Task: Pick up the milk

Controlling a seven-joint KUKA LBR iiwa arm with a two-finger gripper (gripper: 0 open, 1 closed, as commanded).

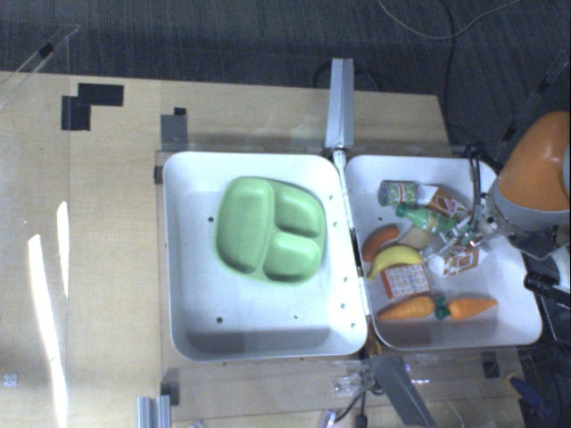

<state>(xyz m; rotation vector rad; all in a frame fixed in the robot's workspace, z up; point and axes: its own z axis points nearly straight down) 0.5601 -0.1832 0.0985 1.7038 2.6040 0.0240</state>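
The milk [462,259], a small white carton with red-brown print, lies in the right bin [508,328], right of the banana [397,258]. My gripper [470,232] reaches in from the right and hangs just above the carton's upper edge, between it and the green bottle [426,218]. The carton rests on the bin floor. The arm's orange band [540,163] is over the bin's right rim.
The right bin also holds a can [398,193], an orange-brown carton [449,203], a sausage [382,238], a red box [406,281] and two carrots [406,308] [471,308]. In the left bin [192,319] lies a green divided tray [269,229].
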